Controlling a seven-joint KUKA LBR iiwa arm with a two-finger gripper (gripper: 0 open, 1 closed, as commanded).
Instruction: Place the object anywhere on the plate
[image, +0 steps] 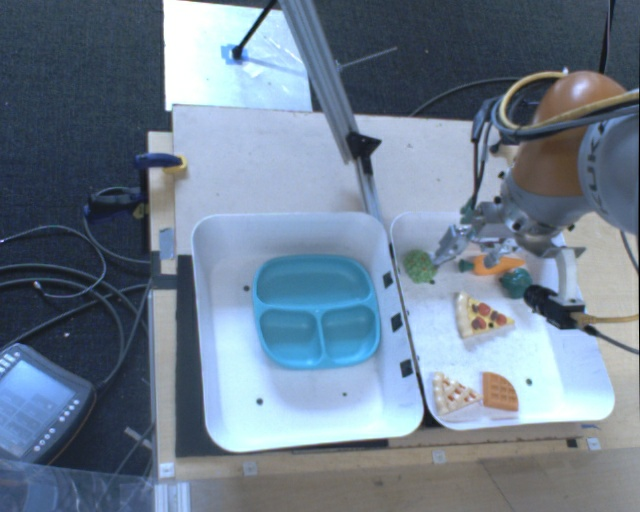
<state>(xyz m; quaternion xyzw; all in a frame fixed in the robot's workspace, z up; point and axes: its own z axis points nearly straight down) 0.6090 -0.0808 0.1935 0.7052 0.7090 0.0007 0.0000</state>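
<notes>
I reach in from the right, my grey arm (585, 150) bent low over the right bin (590, 385), orange band above the wrist. My gripper (450, 243) hangs with its jaws parted and nothing between them. The broccoli (419, 266) lies just below and left of my fingertips. The carrot (497, 265) sits right of them. The blue plate (316, 310) rests well to my left, in the left bin (225, 300). I can read no writing anywhere.

Two pizza slices (483, 316), a waffle (500, 392) and a carrot (497, 265) lie in the right bin (590, 385).
</notes>
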